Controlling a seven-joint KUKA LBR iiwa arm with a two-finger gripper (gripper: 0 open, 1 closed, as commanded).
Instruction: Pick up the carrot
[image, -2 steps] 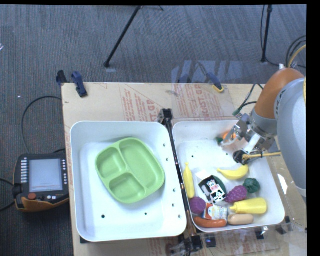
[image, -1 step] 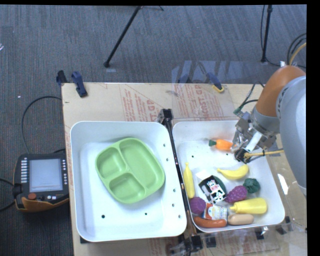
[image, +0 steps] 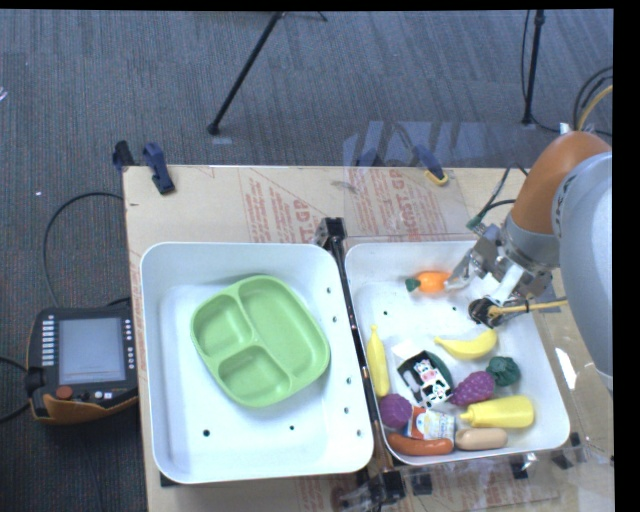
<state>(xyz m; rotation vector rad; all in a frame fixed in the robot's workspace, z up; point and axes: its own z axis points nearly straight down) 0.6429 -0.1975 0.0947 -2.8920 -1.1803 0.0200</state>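
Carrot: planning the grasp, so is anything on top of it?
Nothing covers the carrot; it lies bare on the right bin's floor, the gripper close at its right. Its underside is hidden.

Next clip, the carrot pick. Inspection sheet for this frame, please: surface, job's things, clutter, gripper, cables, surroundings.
Surface: bench with two white bins; the left bin holds a green divided plate.
Job's things: carrot lies in the right bin near its far wall, apart from the other toys.
Clutter: banana, milk carton, grapes, broccoli, yellow bottle and sausage crowd the right bin's near half.
Grippers: gripper is just right of the carrot; no grasp visible.
Cables: black cable loops on the floor left of the bench.
Surroundings: teach pendant on grey carpet; tripod legs behind; blue clamp at the bench's far-left corner.
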